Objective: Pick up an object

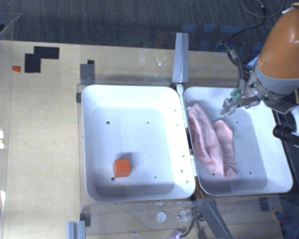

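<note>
Hand [229, 107]: hangs over the far part of the right bin [276, 183], just above the cloth's far end; whether it is released or clenched, cannot tell.
Pink cloth [212, 141]: crumpled lengthwise along the right bin's left side.
Orange block [122, 168]: near-left floor of the left bin [94, 133].
Table [40, 148]: pale wood.
</note>
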Controlling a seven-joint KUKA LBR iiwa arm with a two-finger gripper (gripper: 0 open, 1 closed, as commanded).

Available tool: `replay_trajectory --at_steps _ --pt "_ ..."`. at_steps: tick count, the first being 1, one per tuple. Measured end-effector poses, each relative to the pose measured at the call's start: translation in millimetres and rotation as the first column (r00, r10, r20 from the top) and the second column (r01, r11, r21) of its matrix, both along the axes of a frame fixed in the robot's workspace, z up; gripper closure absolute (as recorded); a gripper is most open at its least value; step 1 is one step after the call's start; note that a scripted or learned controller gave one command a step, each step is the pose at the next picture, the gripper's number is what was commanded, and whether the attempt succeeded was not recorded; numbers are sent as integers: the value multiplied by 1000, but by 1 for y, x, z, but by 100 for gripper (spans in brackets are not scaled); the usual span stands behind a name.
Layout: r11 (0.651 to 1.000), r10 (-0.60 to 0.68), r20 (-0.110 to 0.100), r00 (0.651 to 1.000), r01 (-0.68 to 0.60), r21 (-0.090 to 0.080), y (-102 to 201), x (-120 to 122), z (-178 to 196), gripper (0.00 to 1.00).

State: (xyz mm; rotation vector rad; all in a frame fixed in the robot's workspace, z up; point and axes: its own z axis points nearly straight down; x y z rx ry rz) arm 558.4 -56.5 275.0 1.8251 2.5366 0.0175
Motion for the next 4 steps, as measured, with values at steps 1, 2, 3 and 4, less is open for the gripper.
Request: replay_trajectory --at_steps 1,2,3,4 --pt "1000 -1 0 1000 1 0 0 0 0 0" --pt "970 -243 -15 970 243 2 1 -53 -37 0" --pt "982 -189 -17 982 190 0 -63 25 -98 0" --pt "981 -193 -11 981 193 1 -54 34 -178 0"
